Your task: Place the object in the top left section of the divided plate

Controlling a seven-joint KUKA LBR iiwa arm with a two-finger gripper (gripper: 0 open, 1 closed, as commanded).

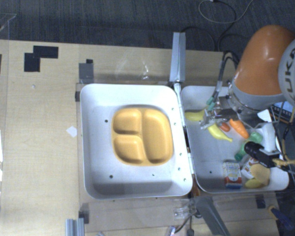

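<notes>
Pale wooden bench (39, 146) at the left of the view carried black square markings near its far edge. To their right sat the left bin (96, 176), white and shallow, with the yellow divided plate (141, 134) lying flat at its middle. The plate's top left section (127, 121) held nothing. A metal bar (177, 58) ran above the seam between the two bins. In the right bin (201, 173) I noted a yellow banana-like piece (192, 116) against the left wall. My pincer (214, 114) hung just beside it, with a yellow pepper-like piece (220, 133) and an orange carrot (238, 128) close below. Whether the pincer was released or clenched, I could not tell, and nothing could be confirmed in its grasp. The task's object, whichever of these was meant, therefore lay in the right bin, well apart from the plate. A small carton (231, 173) and other oddments crowded the near right corner. In my judgement the step in hand was the pick. To do it well I would need to descend squarely over one piece, keep clear of its neighbours and the bin wall, and verify the hold before lifting. The carry would then pass over the seam to the plate's far left compartment, with a low release so the piece did not roll into the adjoining sections. My arm (265, 63) entered from the right, and beyond the bench lay dark carpet (113, 14) with a loose cable (217, 9).
</notes>
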